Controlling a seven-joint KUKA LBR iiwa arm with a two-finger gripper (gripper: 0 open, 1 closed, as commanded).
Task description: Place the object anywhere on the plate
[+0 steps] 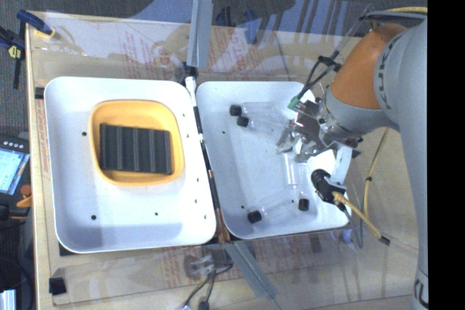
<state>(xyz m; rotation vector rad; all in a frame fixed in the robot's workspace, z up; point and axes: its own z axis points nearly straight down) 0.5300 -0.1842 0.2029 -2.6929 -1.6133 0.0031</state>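
White moulded plastic forms the two shallow bins, each smooth and faintly glossy with rounded corners, standing side by side on a pale tan bench point(131, 274) covered in a wrinkled clear film. The left bin point(65, 214) carries a yellow plate point(109, 116), a rounded rectangle with a raised, softly curved rim. A dark ribbed panel point(136, 147) with parallel slats fills the plate's middle.

From the right, the grey arm point(407, 91) with its orange band point(367, 62) leans over the right bin point(218, 156). The metallic tool point(294, 145) hangs low over that bin's right half, near the floor. Its tip is a tangle of shiny parts against the white, so I cannot tell whether it is open or closed, nor whether it touches or holds anything.

The task's thing lies in the right bin, well apart from the plate. It shows as glassy, see-through material that is hard to outline, marked by three small black knobs. The far knob point(235, 111) sits near the bin's upper left, the near-left knob point(254, 215) by the front wall, and the near-right knob point(304, 205) just below the tool. Faint clear streaks run beside each one. Whether they are joined into one piece cannot be told.
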